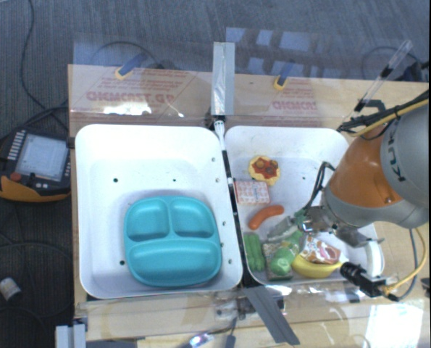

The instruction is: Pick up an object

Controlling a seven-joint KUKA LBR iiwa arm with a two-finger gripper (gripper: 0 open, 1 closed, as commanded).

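Observation:
My gripper (293, 230) is low in the right bin (302, 140), over the cluster of toy food near its front. Directly below and beside it lie a green vegetable piece (281, 261), a dark green cucumber (253, 252), a yellow banana (314, 269) and a red-and-white piece (322, 252). An orange sausage (266, 215) lies just left of the gripper. Farther back are a pink-and-white wafer block (250, 191) and a small pizza (264, 168). The grey and orange wrist (360, 187) hides the bin's right part.
The left bin (99, 158) holds a teal divided plate (173, 239) toward its front. A raised divider (229, 194) separates the two bins. Cables and a handheld controller (34, 165) lie on the carpet to the left of the bench.

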